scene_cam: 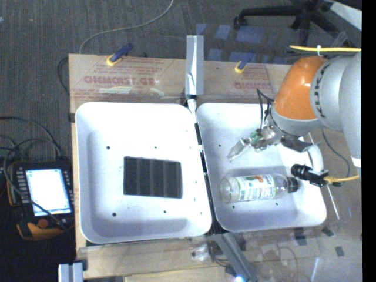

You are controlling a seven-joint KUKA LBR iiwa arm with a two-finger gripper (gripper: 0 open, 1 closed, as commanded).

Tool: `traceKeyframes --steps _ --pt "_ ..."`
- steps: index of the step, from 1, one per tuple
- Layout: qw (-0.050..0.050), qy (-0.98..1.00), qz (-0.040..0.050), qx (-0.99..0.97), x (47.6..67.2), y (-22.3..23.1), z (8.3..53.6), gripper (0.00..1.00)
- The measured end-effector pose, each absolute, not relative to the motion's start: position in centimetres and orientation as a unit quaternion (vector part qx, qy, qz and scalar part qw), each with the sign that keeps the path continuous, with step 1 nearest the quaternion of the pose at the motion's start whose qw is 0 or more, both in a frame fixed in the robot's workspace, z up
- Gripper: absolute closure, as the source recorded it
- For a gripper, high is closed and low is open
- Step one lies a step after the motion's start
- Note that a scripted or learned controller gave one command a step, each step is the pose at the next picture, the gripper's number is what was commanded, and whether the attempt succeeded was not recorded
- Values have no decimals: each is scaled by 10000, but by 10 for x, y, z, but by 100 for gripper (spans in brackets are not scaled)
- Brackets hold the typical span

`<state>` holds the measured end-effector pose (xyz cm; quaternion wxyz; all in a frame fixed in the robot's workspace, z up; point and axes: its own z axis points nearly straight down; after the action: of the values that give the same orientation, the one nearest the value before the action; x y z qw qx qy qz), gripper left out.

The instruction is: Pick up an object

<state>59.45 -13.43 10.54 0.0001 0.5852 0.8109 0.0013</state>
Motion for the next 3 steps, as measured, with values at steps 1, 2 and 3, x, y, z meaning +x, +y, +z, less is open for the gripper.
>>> traceKeyframes --steps 1,2,3 --pt "6 7592 -10 6508 533 -187 175 0" --pt "4 7998 12 6003 526 -216 96 0" --pt "9 6458 -13 7635 484 -224 209 0"
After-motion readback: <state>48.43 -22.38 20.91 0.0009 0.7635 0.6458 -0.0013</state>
